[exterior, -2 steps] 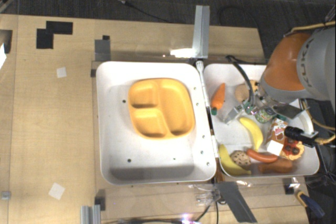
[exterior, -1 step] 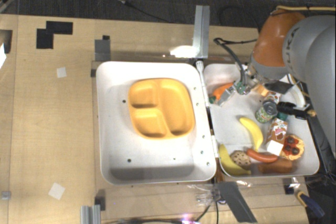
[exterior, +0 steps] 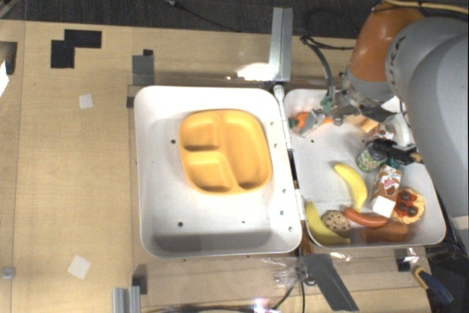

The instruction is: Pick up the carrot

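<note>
- The arm (exterior: 425, 62), grey with an orange band, comes in from the right side of the frame and covers the upper right part of the right bin (exterior: 322, 179).
- The gripper (exterior: 331, 112) is low in the upper part of the right bin, near its back wall, in the upper middle-right of the frame.
- The view here is small and dark, so I cannot tell the state of the hand or whether anything is between its tips.
- The carrot (exterior: 302, 119) is a small orange piece in the upper left corner of the right bin, just to the left of the gripper; it seems to lie on the bin floor, but whether the gripper touches it is not clear.
- In the left bin (exterior: 157, 179) a yellow divided plate (exterior: 222, 150) lies near the centre of the frame.
- A banana (exterior: 354, 185) lies in the middle of the right bin, and a second banana (exterior: 320, 225) lies along its lower left corner.
- A cookie (exterior: 336, 221) lies on that second banana, and a sausage (exterior: 364, 217) is beside it to the right.
- A pizza slice (exterior: 408, 206) is in the lower right part of the right bin, and a small can (exterior: 370, 157) is close to the arm above the first banana.
</note>
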Available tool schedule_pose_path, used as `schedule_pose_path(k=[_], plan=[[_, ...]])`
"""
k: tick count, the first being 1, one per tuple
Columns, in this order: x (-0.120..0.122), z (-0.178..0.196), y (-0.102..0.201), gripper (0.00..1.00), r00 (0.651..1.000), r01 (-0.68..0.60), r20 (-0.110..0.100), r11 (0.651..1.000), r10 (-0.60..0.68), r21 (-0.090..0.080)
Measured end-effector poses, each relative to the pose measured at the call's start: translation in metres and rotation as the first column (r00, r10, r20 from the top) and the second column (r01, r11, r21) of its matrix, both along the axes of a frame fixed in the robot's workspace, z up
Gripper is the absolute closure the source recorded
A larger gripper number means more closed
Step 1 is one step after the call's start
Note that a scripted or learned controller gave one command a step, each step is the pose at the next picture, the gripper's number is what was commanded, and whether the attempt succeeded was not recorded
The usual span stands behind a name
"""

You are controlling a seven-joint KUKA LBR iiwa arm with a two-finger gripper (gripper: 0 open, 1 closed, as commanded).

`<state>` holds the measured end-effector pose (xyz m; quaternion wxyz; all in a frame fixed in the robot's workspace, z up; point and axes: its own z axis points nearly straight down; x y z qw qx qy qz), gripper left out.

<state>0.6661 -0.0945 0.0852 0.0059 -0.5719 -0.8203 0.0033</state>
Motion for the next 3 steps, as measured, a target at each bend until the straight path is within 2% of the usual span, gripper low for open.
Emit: schedule_pose_path(k=[1, 2, 3], plan=[[-0.002, -0.001, -0.009, 0.0, 0.908, 0.419, -0.018, 0.908, -0.419, -0.004], [-0.004, -0.001, 0.005, 0.0, 0.799, 0.601, -0.019, 0.799, -0.601, -0.02], [-0.001, 0.012, 0.008, 1.0, 0.803, 0.596, -0.01, 0.803, -0.596, -0.013]])
